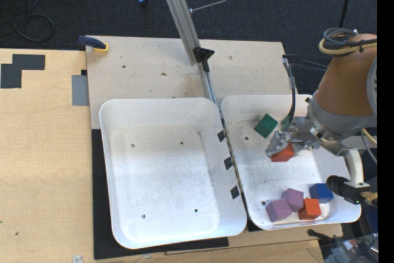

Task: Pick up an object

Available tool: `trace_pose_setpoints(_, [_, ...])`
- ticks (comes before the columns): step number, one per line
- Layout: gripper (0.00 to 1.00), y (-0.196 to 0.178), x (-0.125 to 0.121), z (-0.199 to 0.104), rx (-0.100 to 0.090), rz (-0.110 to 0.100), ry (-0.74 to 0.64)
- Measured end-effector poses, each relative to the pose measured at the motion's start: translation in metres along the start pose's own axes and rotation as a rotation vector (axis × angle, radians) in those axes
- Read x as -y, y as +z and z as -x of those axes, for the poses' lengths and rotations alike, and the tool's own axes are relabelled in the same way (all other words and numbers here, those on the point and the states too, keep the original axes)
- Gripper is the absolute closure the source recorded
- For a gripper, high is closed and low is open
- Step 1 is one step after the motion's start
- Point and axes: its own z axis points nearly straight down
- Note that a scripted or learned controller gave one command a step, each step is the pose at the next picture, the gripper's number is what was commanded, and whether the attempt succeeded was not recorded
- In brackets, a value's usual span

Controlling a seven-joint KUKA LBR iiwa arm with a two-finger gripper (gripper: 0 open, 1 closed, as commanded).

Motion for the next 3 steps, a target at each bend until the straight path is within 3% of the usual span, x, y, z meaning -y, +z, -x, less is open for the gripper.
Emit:
trace_pose_setpoints(1, [1.0,0.008,-0.014,-0.055,0.001,0.001,-0.001])
trace_pose_setpoints(3, [1.0,0.018,-0.016,-0.169,0.002,0.0,0.0])
